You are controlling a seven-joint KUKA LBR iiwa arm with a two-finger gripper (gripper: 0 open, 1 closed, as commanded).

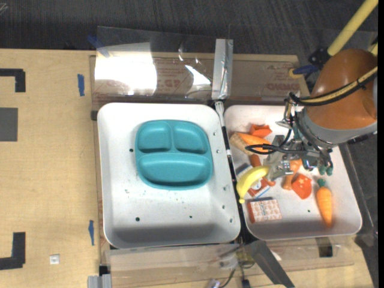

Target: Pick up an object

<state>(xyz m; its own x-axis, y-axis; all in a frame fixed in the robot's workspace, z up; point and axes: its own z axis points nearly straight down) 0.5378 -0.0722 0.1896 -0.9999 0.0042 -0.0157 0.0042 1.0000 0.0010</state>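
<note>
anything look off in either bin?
Mostly normal. The banana lies against the divider at the right bin's left wall, its lower end up on the edge. The other toys are bunched in that bin under the hand. The teal tray sits flat in the left bin, with dark specks around it.

The arm (345,95) shows as a rounded, glossy orange dome set on a lighter grey ring. A pale yellow tube runs slantwise from the top right corner, with a small blue fitting near its lower end. Thin yellow and black cables curve across the orange shell. Below the grey ring sits a tangle of dark metal parts, thin wires and a small teal piece, probably the gripper (294,161) assembly, too cluttered to resolve.
</note>
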